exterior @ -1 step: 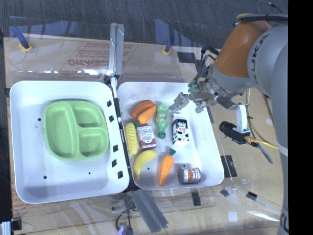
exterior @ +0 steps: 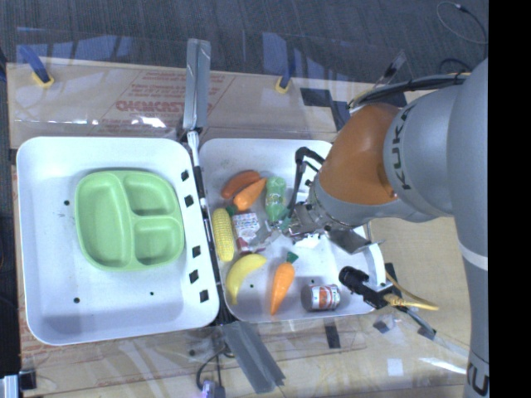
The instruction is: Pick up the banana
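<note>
The banana [exterior: 241,274] lies in the right bin [exterior: 353,152], at its near-left corner, just below the corn cob [exterior: 222,233] and beside the carrot [exterior: 282,283]. It looks like a toy fruit, so probably light, stiff and rather smooth, with a curved body that may roll or slip out of a pinch. The best hold is likely across its thick middle, the grip set square to its long axis, away from the tapered ends.

The end effector [exterior: 292,225] hangs above and to the right of the banana, apart from it, low among a small packet [exterior: 246,226] and a green bottle [exterior: 275,198]. I cannot tell how it stands or whether it touches anything; the wrist hides it.
</note>
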You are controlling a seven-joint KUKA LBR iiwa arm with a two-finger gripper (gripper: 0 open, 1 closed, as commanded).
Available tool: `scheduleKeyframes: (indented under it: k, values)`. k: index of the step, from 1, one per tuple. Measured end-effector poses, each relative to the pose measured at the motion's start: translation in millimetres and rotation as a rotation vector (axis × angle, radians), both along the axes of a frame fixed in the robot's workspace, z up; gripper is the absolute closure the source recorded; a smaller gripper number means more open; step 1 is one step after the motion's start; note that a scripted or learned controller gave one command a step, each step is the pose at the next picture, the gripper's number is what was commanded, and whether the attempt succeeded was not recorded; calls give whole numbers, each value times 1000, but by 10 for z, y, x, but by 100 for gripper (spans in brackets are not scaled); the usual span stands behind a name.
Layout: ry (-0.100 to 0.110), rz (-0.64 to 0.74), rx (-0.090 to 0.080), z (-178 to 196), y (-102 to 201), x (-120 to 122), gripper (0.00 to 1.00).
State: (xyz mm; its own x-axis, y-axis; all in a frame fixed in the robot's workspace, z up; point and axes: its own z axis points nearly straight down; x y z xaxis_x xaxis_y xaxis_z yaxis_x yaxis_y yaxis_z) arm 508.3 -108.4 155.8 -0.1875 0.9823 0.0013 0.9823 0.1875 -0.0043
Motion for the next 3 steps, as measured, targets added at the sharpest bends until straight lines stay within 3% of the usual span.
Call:
scheduleKeyframes:
  k: [1,2,3]
  values:
    - [-2,-135,-1,111,-77,113,0]
    - [0,17,1,-655,162,-64,0]
    - [2,21,0,-561,153,-65,100]
